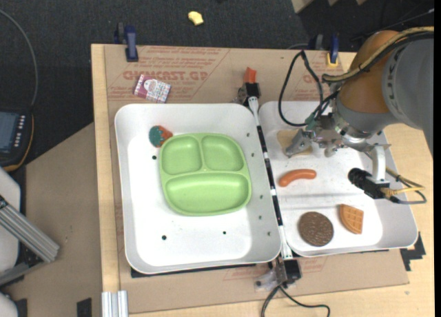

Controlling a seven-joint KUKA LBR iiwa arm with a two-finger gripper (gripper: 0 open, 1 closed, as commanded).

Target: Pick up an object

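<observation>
The arm (386, 81) reaches in from the right over the right bin (400, 236), its jaws (310, 140) low near that bin's upper left part; whether they are open or closed, I cannot tell. Just below them lies an orange sausage (297, 177) on the bin floor, apart from the jaws. Nearer the front edge sit a round brown cookie (315, 229) and, beside it, an orange waffle piece (351, 218). The left bin (138, 233) holds a green 3-compartment plate (204, 174), with a small red-and-green toy (160, 135) touching its upper left corner.
</observation>
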